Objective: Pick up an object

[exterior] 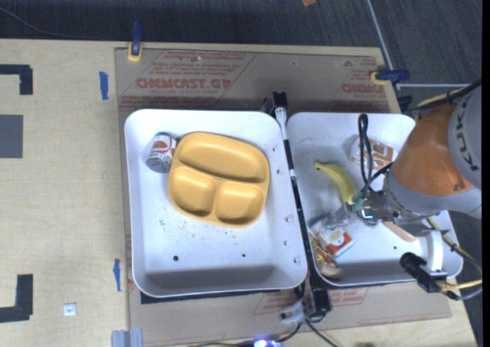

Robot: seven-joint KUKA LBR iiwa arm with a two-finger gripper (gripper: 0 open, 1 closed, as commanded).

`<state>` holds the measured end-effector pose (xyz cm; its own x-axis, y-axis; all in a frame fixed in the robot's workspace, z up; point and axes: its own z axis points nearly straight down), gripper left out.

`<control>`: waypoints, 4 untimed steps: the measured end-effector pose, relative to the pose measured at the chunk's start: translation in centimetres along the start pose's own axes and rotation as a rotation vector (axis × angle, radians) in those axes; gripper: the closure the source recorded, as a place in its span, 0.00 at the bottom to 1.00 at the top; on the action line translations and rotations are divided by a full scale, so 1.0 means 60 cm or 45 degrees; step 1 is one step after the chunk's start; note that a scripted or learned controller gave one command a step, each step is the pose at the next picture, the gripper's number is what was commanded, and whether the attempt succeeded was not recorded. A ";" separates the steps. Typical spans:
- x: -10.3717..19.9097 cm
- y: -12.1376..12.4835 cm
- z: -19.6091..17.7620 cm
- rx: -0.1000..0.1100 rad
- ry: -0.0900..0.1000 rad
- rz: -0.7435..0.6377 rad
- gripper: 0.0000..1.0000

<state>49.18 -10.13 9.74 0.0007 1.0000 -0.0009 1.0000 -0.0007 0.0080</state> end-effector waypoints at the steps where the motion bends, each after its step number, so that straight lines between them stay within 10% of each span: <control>1: 0.012 -0.012 0.012 -0.014 -0.005 0.002 0.00; 2: 0.011 -0.008 -0.008 -0.023 -0.008 0.003 1.00; 3: 0.207 0.038 -0.145 0.009 0.003 -0.004 1.00; 4: 0.081 -0.006 -0.146 0.012 0.002 0.000 1.00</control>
<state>48.76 -5.26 18.47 0.0007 1.0000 0.0006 1.0000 -0.0007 -0.0013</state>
